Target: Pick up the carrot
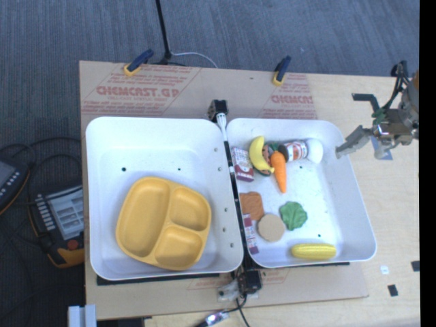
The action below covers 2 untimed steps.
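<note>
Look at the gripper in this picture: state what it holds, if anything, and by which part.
Nothing is held. The gripper hangs open outside the right bin, beyond its right rim, while the carrot lies untouched inside that bin beside the banana.

I can see the gripper (pixel 371 125) at the right side, but the arm behind it is cut off by the edge, and I cannot tell if its fingers are open or shut. The banana (pixel 258 154) and the carrot (pixel 278 169) lie over part of the little bottle (pixel 300 151), so I cannot read its label. The small packet (pixel 242 165) by the middle wall is too tiny for me to read, and the grey box (pixel 60 208) on the floor is blurry.
</note>
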Each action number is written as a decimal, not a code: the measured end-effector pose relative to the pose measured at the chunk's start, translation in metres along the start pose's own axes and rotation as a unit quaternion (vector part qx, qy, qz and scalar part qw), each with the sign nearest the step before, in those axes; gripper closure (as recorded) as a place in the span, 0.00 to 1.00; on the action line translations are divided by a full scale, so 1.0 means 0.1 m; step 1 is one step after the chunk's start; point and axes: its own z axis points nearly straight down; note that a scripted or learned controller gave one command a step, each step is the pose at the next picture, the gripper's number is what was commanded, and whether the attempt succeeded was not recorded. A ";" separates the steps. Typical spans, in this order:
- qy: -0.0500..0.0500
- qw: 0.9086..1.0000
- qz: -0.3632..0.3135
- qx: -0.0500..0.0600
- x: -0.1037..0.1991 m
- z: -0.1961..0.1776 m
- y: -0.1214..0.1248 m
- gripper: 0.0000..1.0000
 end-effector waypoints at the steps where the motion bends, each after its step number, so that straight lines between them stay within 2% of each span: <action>1: 0.003 0.998 0.055 0.008 0.73 1.38 0.04 0.00; 2: -0.004 0.982 0.186 -0.005 1.06 1.87 0.54 0.00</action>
